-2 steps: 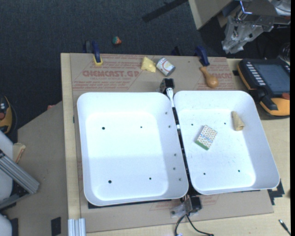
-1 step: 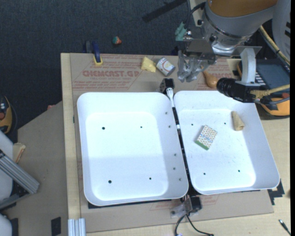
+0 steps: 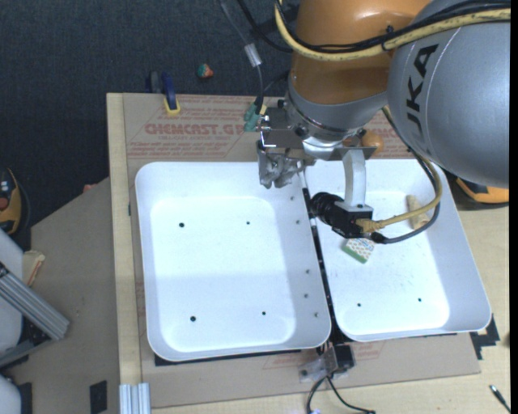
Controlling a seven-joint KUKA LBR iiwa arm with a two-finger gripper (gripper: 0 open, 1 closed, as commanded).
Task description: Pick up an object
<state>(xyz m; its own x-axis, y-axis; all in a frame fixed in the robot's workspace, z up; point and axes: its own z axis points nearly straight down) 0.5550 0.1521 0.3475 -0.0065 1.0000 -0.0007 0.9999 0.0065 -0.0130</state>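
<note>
Over the far right corner of the left bin (image 3: 202, 275), close to the wall it shares with its neighbour, the gripper (image 3: 278, 172) is hanging from the grey arm (image 3: 453, 81). The arm is reaching in from the right, and its orange band (image 3: 348, 24) is showing above the wrist. The slanted view is hiding how wide the gripper is standing, so its state cannot be told. A small pale green and white object (image 3: 358, 250) is lying on the floor of the right bin (image 3: 437, 283), near the shared wall and apart from the gripper. Both bins are sitting on a brown board (image 3: 121, 283) printed with red lettering. A blue and yellow clamp (image 3: 169, 90) is gripping the board's far edge.
</note>
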